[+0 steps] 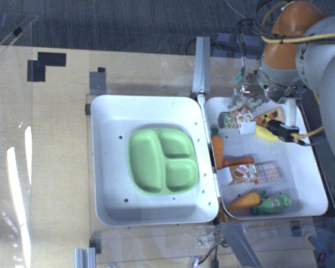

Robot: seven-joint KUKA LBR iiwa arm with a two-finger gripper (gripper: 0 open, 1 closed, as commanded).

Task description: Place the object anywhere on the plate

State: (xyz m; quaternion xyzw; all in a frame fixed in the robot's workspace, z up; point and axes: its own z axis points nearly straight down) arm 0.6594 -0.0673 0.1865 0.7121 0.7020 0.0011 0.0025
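- Jaws [243, 96] hang over the far end of the right bin [318, 197]; whether they are spread or pressed together cannot be told from this slant.
- Just beneath them lies a small packet [241, 118] with a white tag, beside a yellow banana [266, 133] and a pizza slice [272, 115].
- Nearer along the bin: a carrot [217, 149] at the left wall, a red-and-white carton [252, 173], an orange piece [244, 200] and a green bottle [272, 203].
- A green divided plate [162, 159] sits in the left bin [109, 149], bare.
- Both bins rest on the table [44, 161].
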